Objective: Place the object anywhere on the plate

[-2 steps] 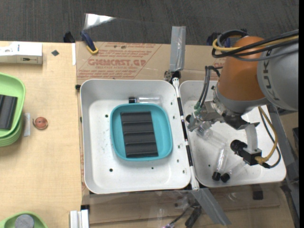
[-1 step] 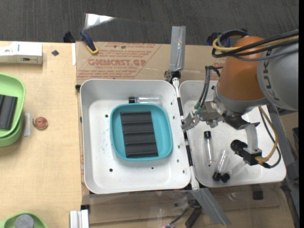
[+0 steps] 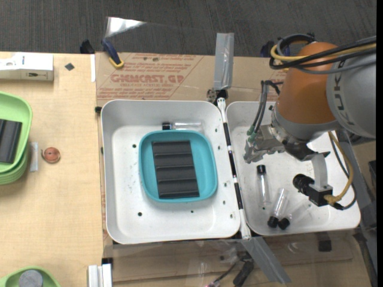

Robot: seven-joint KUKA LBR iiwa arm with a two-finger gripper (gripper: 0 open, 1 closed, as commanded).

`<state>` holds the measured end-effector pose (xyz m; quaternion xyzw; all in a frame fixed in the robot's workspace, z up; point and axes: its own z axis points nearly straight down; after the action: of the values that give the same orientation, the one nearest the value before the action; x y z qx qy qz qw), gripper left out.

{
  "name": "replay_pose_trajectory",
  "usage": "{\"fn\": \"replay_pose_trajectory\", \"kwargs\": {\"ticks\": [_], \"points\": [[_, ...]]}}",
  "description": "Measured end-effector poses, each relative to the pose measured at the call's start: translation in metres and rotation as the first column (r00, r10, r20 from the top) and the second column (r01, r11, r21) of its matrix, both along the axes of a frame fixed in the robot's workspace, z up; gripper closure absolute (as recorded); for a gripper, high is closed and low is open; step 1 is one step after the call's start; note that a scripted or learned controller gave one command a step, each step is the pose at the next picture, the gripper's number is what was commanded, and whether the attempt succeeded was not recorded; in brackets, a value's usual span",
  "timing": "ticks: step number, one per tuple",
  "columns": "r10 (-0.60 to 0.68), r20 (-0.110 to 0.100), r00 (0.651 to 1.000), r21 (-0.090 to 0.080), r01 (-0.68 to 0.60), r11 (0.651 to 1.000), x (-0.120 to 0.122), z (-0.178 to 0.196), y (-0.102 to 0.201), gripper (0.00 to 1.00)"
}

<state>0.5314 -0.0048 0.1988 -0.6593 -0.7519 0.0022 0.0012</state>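
Right white bin (image 3: pixel 335 220) holds clear tubes (image 3: pixel 263 184) just below the claw (image 3: pixel 254 151), its state unreadable.

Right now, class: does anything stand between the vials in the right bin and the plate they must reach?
Yes. The bins' adjoining walls run between the vials in the right bin and the teal plate in the left bin. A black ridged block covers the plate's middle; its rim is bare.

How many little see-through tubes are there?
4. One tube lies in the left bin behind the teal plate; three lie in the right bin. The arm may hide more.
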Motion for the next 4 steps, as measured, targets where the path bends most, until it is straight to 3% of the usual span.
{"fn": "replay_pose_trajectory", "kwargs": {"ticks": [1, 2, 3, 4], "points": [[0.218, 0.001, 0.976, 0.001, -0.218, 0.976, -0.024, -0.008, 0.032, 1.0], [0.218, 0.001, 0.976, 0.001, -0.218, 0.976, -0.024, -0.008, 0.032, 0.0], [0.208, 0.002, 0.978, 0.001, -0.208, 0.978, -0.018, -0.008, 0.083, 0.0], [0.279, 0.003, 0.96, 0.001, -0.279, 0.96, -0.006, 0.014, 0.033, 0.0]]}}
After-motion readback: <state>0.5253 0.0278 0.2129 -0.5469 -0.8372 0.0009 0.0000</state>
